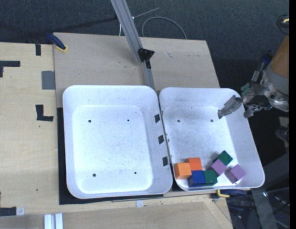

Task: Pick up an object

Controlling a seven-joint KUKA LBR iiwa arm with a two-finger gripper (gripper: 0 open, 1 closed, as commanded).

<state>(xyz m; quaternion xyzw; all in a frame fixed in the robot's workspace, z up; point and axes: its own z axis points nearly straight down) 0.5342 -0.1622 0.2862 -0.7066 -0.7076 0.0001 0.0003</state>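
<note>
I see the end effector (237, 105) at the right white plastic bin's (195, 128) 3 o'clock rim, fingers spread and released, grasping nothing. The small coloured blocks cluster at that bin's 5 o'clock corner: orange cubes (188, 167), a blue cube (197, 177), green blocks (225, 157) and purple blocks (234, 172). The left white bin (110, 142) sits beside it on the wooden desk (90, 56).

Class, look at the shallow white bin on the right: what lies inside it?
Inside the right-hand shallow white bin, small cubes cluster at its near edge: two orange, one blue, two green and two purple. Anything beneath the packed cubes is hidden. The two-finger gripper hangs over its far right rim.
</note>
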